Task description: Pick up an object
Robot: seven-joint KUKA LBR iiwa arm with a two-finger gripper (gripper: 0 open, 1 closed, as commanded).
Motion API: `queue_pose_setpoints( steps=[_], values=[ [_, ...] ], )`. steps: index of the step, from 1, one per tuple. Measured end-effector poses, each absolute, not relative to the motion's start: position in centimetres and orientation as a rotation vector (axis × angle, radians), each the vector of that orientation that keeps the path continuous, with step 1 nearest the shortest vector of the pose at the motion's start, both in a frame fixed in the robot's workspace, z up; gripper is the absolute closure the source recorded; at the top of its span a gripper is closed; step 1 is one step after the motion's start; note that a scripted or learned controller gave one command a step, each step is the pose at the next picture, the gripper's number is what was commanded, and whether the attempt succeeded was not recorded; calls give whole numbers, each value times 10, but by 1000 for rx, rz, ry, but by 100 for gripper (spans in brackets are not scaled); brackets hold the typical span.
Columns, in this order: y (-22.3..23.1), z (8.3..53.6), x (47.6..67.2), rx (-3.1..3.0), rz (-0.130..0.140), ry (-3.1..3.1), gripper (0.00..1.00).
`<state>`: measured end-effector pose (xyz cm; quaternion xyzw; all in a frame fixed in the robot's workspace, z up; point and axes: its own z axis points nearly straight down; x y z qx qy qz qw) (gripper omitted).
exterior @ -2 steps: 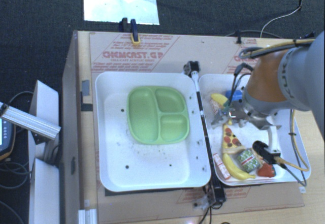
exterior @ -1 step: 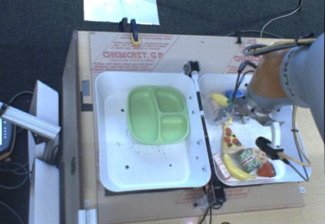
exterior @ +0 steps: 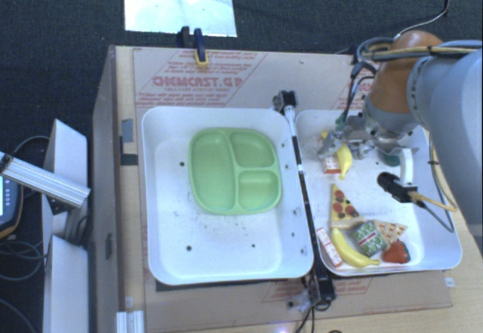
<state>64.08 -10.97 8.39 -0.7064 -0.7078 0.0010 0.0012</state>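
Note:
My gripper (exterior: 343, 144) is low over the far-left part of the right bin (exterior: 445, 237), and the arm comes in from the right. A small yellow banana-shaped toy (exterior: 346, 161) lies right under it, touching or nearly touching it. A little red and white box (exterior: 330, 165) sits beside that toy on its left. Nearer the front of the same bin lie a pizza slice (exterior: 343, 207), a larger yellow banana (exterior: 346, 248), a green packet (exterior: 367, 235), a waffle-patterned wedge (exterior: 391, 231) and a red strawberry (exterior: 397, 252).
The left bin (exterior: 170, 248) holds a green divided plate (exterior: 234, 171). A raised divider (exterior: 299, 173) runs between the two bins. The toys crowd the front of the right bin, while its right side shows bare floor.

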Motion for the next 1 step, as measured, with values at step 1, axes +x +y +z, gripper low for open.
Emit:
queue_pose_setpoints(
  steps=[1],
  values=[
    [-109,95,642,-2216,0,-2226,100]
  ],
)
